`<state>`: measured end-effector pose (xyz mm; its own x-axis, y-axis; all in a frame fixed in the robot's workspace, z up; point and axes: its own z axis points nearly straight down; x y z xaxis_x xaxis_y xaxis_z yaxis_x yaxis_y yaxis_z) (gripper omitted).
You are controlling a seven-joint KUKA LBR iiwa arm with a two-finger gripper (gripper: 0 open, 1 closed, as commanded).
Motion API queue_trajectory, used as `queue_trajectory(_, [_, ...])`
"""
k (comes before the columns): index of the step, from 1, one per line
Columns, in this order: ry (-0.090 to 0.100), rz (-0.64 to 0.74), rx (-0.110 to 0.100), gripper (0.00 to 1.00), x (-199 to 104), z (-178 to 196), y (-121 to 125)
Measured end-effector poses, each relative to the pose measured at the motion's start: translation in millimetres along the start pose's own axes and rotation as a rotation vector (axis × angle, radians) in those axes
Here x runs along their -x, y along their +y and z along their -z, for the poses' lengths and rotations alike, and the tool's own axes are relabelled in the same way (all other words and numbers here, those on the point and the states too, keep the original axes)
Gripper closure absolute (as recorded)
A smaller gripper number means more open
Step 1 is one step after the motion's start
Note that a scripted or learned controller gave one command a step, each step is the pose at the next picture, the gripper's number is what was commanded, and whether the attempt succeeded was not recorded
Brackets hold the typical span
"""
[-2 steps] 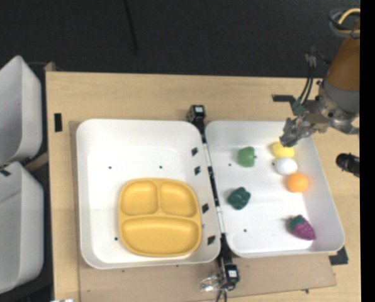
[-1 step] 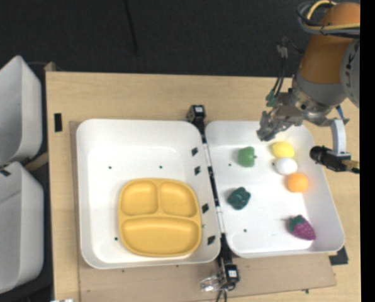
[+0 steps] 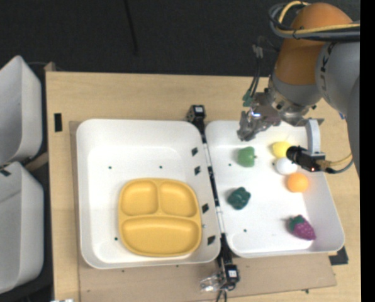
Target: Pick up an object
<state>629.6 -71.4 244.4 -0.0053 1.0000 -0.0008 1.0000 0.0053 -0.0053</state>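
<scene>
Leftmost, the left bin sits on the tabletop and holds a yellow divided plate in its lower half, lying flat. Next, the right bin adjoins it along a shared edge.

Contents of the right bin, left to right: a dark green object near the centre-left; a light green object above it; a purple, grape-like object toward the lower right corner; a white ball, a yellow object and an orange ball clustered near the right wall, the white one touching the yellow.

Tool hangs over the upper part of the right bin, just above and slightly left of the light green object, apparently not touching it. Nothing seen between the fingers; whether they are spread or closed cannot be told. Arm enters from the upper right.
</scene>
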Motion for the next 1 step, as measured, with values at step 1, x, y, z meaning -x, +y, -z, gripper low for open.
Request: queue_trajectory(1, [0.000, 0.002, 0.001, 1.00, -54.5, -9.9, 16.3])
